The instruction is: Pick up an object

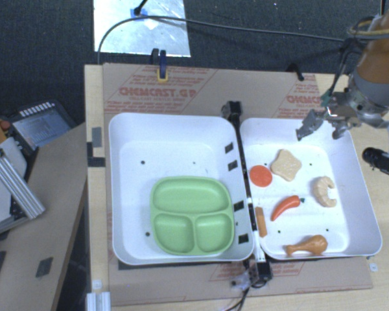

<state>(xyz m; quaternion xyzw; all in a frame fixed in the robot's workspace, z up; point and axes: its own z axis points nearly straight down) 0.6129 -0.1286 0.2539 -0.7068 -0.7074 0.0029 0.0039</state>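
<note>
Cardboard-covered bench (181, 86) carried two white bins. Left bin (136, 141) held green tray (192, 214). Right bin (350, 173) held bread slice (286, 165), tomato slice (260, 175), chili pepper (286, 206), drumstick (306, 245), pale curled piece (325, 191) (food toys, all apart). Gripper (322, 127) hung over right bin's far edge, fingers spread, nothing between them.

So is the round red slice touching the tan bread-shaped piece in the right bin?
Apart. The camera view shows a strip of white bin floor between the round red slice and the tan bread-shaped piece, which lies up and to its right.

Two white bins (126, 173), one green tray (192, 214), six toy foods (286, 164).
</note>
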